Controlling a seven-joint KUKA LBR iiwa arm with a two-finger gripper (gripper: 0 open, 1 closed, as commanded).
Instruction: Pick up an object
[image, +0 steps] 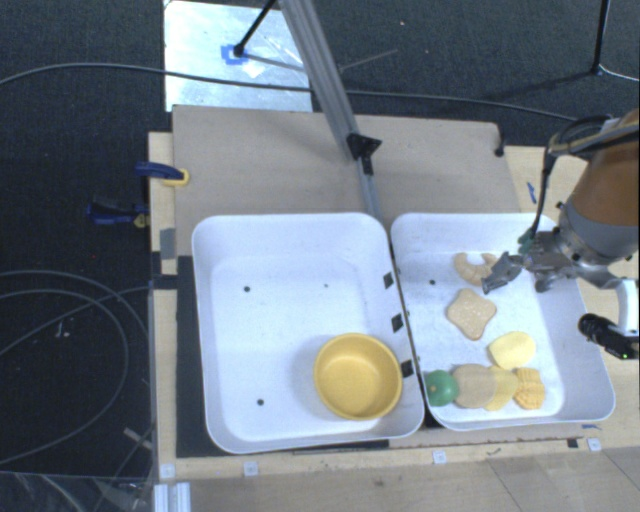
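I am reaching for the curled beige toy piece (472, 266) lying near the back wall of the right bin (600, 400), since it is the object closest under my fingers (512, 268) and it sits apart from the rest, with bare white floor around it. My fingers are hanging low over the bin just to its right, one dark tip pointing down-left toward it, but I am not able to tell how wide they are spread, and nothing is showing between them.

Just in front of that piece a tan star-shaped biscuit (471, 313) is lying flat on its own. Nearer the front wall the other toys are crowding together: a pale yellow disc (512, 349), a green ball (439, 385) touching a beige lump (475, 384), and an orange ridged piece (529, 388) beside them. That huddle looks harder to get a clean grip in.

The left bin (230, 250) is carrying a yellow bowl (357, 375), upright near its front right corner. Both bins are resting side by side on the counter (260, 160).
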